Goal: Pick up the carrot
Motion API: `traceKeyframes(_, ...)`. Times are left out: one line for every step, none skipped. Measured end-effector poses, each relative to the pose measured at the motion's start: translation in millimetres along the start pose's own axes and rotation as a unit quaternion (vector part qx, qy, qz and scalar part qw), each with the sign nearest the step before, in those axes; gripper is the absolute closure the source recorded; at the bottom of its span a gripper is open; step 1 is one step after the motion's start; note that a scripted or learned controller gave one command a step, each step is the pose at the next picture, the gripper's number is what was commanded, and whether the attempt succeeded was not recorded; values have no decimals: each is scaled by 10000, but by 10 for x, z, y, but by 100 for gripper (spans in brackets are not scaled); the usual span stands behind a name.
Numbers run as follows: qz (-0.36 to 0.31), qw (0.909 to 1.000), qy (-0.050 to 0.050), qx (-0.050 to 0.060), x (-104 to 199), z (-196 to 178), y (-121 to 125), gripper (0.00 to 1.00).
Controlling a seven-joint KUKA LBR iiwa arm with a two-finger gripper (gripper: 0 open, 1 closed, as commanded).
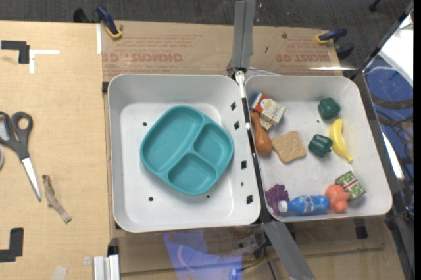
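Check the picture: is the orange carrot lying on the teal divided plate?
No. The orange carrot lies in the right white bin beside the slice of toast, while the teal divided plate sits in the left bin.

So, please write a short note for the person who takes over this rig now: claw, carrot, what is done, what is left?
Carrot: lies in the right bin, against its left wall, beside the bread slice and below the small carton.
Left bin: holds the teal divided plate.
Done: nothing yet, the carrot is not lifted.
Left: bring the claw to the carrot, grip it, lift it.
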State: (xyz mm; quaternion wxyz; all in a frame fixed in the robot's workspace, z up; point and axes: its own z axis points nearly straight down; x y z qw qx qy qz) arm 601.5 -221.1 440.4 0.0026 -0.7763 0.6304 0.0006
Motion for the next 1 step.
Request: traceKeyframes(-1964,9805,-10,-13,-110,119,-69,100)
